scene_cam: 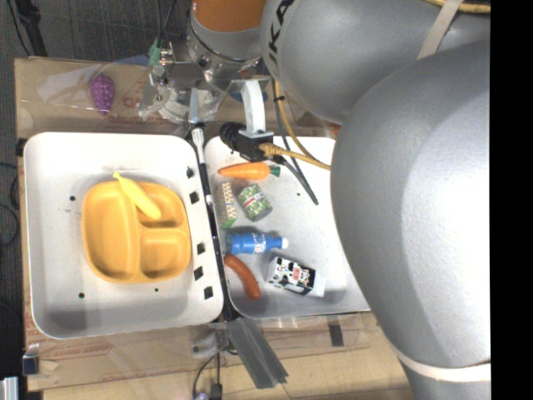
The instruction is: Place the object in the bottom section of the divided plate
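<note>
Arm (416,182): grey, bulking over right bin (325,302). Gripper (187,98): above the bins' far edge, state indeterminable. Divided plate (137,232): left bin (50,307), below-left of gripper, banana (137,196) across its top.

I see the yellow divided plate (137,240) lying flat in the left bin, roughly at its middle. A yellow banana (137,196) rests across the plate's far edge, slanting from far-left down into the upper right compartment. I can't tell which object is meant.
</note>
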Controlling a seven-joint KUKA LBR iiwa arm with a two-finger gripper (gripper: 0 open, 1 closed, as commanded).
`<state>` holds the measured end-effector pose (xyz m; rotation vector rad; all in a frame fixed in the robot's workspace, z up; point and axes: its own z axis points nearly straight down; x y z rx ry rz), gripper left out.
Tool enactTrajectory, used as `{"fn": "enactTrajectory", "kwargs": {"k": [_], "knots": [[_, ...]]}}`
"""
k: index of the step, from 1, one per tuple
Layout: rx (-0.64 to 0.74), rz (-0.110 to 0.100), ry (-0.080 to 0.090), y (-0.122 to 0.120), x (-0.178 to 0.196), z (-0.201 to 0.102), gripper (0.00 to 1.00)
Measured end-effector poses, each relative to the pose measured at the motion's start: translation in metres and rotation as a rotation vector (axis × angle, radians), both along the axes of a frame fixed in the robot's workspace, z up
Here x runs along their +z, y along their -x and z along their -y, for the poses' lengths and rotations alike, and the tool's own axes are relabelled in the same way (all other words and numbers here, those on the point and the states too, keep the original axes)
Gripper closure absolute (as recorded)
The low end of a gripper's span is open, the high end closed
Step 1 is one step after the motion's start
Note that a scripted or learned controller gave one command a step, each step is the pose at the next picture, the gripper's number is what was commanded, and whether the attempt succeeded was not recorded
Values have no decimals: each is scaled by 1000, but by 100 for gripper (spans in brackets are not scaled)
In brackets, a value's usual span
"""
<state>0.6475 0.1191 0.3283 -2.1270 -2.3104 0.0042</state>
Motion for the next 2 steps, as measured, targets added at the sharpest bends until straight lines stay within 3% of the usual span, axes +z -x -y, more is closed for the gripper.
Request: {"fn": "enactTrajectory", "kwargs": {"k": [2], "knots": [[0, 0, 0, 0, 0, 0, 0]]}}
